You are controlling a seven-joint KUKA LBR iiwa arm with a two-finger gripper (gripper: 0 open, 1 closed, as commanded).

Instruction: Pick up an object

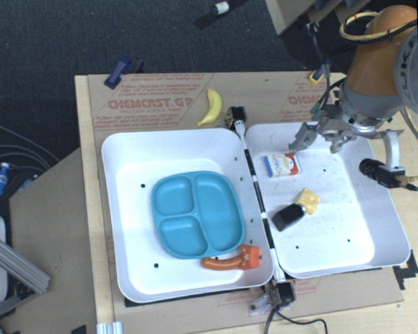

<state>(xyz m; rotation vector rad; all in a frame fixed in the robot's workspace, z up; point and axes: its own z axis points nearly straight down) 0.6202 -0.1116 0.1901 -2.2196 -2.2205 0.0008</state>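
Observation:
My gripper point(318, 141) hangs over the far part of the right bin point(358, 250), open, with nothing between its fingers. Its left finger point(300, 139) is just up and right of a small white carton with blue and red print point(281, 164), apart from it. Nearer the front lie a pale yellow chunk point(308, 199) and a black block point(288, 216), touching each other. In the left bin point(126, 166) a blue divided plate point(196, 213) lies flat, with an orange-red carrot-like toy point(231, 260) at its front edge.
A yellow banana point(210, 107) lies on the board behind the left bin, outside both bins. A black clip point(236, 116) sits at the top of the seam between the bins. A blue marker point(117, 73) rests at the board's far left corner.

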